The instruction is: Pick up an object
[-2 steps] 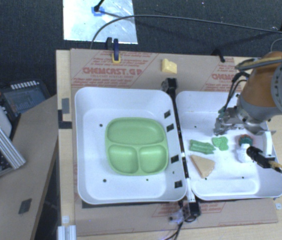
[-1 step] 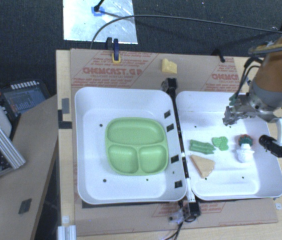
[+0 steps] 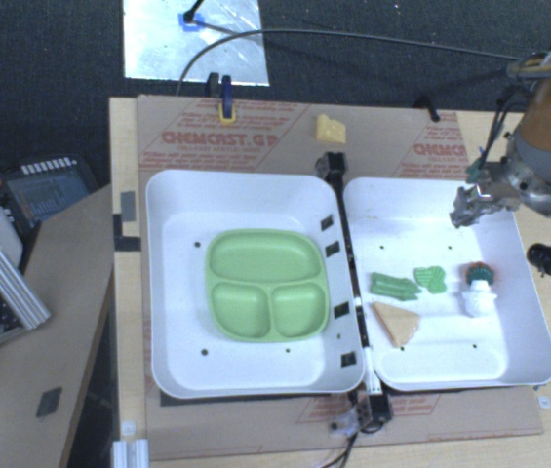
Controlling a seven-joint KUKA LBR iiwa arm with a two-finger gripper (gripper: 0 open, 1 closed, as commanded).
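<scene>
Arm above the right bin's far right corner, four small things lying nearer the front.

The gripper (image 3: 470,206) hangs over the right bin (image 3: 421,203) near its far right rim, well apart from the things, with bare white floor below and to its left; it is too small and dark to tell whether it is clenched or released. The arm (image 3: 548,135) is cut off at the right edge. A green piece (image 3: 394,285) lies with its long axis across the bin, just beside a smaller green lump (image 3: 431,280). A tan wedge (image 3: 398,323) points toward the front. A white thing (image 3: 477,292) with a dark top lies near the right wall, its form hard to make out. The left bin (image 3: 173,213) holds a green tray (image 3: 265,284) at its middle.
</scene>
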